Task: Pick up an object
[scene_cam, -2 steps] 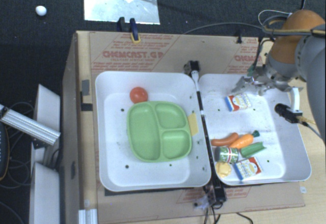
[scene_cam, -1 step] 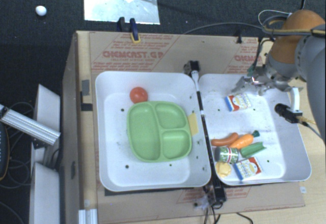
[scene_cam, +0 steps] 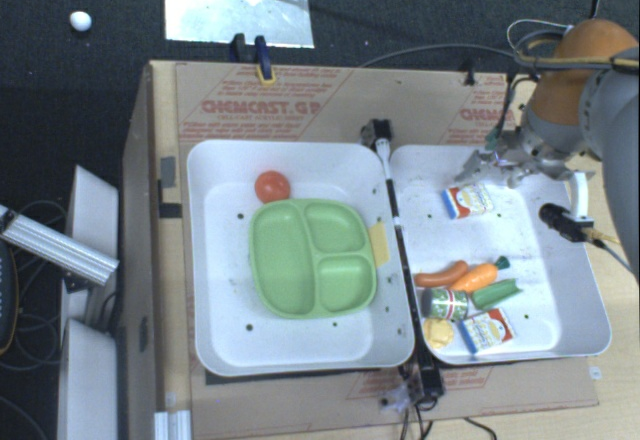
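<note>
**Inspector:** Position of the gripper (scene_cam: pixel 497 166)?

**Assistant:** Upper right of the frame, over the far part of the right bin (scene_cam: pixel 580 313). The grey arm (scene_cam: pixel 600 113) enters from the right edge, with its orange band (scene_cam: pixel 590 43) above the wrist. The metal fingers (scene_cam: pixel 478 168) point left and downward. Whether they are spread or pressed together cannot be told from this view; nothing is seen between them.

**Inspector:** Nearest object?

**Assistant:** A small red, white and blue carton (scene_cam: pixel 468 200), lying flat on the bin floor just below and left of the fingertips. Near, but contact is not evident.

**Inspector:** Other contents of that bin?

**Assistant:** A cluster at lower centre, well apart from the gripper: a toy carrot (scene_cam: pixel 480 276) touching an orange sausage-shaped piece (scene_cam: pixel 438 278), a small can (scene_cam: pixel 448 304) lying on its side, a green piece (scene_cam: pixel 498 292) just right of the can, a yellow piece (scene_cam: pixel 438 332) at the near left corner, and a second carton (scene_cam: pixel 487 329) just beside it.

**Inspector:** The left bin (scene_cam: pixel 215 228)?

**Assistant:** A green divided plate (scene_cam: pixel 312 258) sits at its centre. A red ball (scene_cam: pixel 272 187) rests just beyond the plate's upper left rim. A yellow piece (scene_cam: pixel 379 244) lies against the plate's right edge.
</note>
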You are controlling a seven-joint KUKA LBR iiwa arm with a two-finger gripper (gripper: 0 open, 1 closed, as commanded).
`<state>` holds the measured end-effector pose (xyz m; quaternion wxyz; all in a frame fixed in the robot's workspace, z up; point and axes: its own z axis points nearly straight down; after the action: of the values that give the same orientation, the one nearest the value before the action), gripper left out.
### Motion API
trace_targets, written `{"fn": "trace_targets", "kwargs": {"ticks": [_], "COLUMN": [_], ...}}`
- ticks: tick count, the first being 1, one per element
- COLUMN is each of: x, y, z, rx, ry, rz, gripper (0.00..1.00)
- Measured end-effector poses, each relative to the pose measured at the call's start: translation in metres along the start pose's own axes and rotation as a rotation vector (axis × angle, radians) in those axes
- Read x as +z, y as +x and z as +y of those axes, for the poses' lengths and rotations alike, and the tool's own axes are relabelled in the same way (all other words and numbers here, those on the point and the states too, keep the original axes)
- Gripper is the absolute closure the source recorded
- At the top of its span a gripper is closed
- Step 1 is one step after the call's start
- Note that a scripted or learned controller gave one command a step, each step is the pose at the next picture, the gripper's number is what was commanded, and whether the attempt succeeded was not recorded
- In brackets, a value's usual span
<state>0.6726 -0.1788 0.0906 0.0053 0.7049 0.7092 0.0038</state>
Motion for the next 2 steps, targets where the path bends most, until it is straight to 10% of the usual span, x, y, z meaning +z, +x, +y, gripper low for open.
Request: {"fn": "trace_targets", "kwargs": {"ticks": [2], "x": [0.000], "y": [0.032], "z": [0.000], "rx": [0.001], "ry": [-0.001], "rz": [-0.001], "gripper": [0.00]}}
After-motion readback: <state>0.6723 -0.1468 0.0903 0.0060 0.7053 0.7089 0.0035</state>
